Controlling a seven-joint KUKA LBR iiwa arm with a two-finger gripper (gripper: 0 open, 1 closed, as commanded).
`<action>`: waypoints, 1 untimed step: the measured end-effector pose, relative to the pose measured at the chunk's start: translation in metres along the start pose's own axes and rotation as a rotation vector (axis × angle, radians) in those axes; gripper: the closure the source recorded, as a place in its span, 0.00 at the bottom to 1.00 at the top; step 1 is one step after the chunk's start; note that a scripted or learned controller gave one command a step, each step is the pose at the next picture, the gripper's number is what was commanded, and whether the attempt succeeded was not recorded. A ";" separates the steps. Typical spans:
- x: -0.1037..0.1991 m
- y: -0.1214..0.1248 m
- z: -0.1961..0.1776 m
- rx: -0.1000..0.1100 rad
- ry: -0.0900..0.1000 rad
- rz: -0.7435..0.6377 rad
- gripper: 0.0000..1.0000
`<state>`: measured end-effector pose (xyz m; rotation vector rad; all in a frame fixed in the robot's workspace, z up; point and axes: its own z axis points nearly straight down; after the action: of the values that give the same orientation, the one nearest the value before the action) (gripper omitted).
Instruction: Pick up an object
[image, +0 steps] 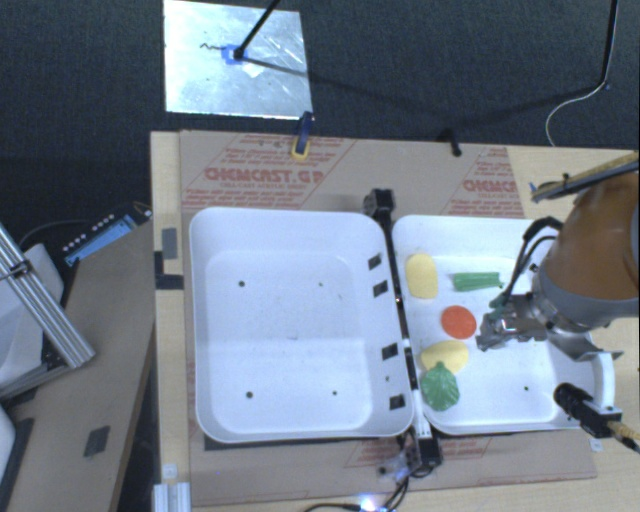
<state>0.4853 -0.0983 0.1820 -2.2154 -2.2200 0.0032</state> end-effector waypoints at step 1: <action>0.015 0.002 0.102 -0.005 -0.002 0.001 1.00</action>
<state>0.4864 -0.0833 0.0803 -2.2198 -2.2222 0.0003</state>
